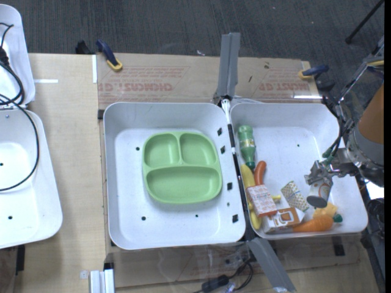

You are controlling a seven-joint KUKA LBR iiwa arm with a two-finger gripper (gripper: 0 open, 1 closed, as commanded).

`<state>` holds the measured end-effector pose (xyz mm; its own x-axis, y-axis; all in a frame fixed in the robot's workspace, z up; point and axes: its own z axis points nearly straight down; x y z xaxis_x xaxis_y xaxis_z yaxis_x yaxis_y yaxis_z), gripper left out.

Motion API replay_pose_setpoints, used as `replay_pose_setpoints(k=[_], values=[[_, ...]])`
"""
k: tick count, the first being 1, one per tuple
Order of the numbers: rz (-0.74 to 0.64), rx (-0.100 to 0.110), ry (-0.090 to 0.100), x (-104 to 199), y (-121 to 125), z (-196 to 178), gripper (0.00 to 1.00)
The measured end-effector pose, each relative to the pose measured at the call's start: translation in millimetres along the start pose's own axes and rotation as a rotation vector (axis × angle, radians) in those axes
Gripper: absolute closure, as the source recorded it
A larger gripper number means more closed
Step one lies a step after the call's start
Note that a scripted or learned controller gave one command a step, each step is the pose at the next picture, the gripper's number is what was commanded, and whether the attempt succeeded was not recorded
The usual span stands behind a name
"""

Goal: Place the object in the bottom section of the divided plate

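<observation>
The counter [67,78] carries two white bins side by side. The left bin [122,176] holds a green divided plate [181,167], its wide bottom section bare and facing the near edge. The right bin [293,133] is crowded: a green bottle [246,144], a yellow banana [247,180] touching a small red pepper [261,171], a red-and-white carton [261,200], a patterned packet [294,195] and an orange carrot [313,224].

The end effector [318,177] hangs low over the right side of that pile; whether it is clenched or released, I cannot tell, and nothing clearly sits in its grip.

The things lie so close that a pick could snag two or slip off. Mirrored red lettering on the cardboard [146,78] behind reads roughly "CHEMCM"; the carton's print is too small.
</observation>
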<state>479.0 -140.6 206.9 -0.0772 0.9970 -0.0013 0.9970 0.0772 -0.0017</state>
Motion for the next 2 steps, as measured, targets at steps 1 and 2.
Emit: replay_pose_setpoints(k=[1, 2], values=[[0.137, 0.0, 0.0, 100, 19, -5, 1.0], [0.206, 0.003, 0.0, 161, 11, 16, 1.0]])
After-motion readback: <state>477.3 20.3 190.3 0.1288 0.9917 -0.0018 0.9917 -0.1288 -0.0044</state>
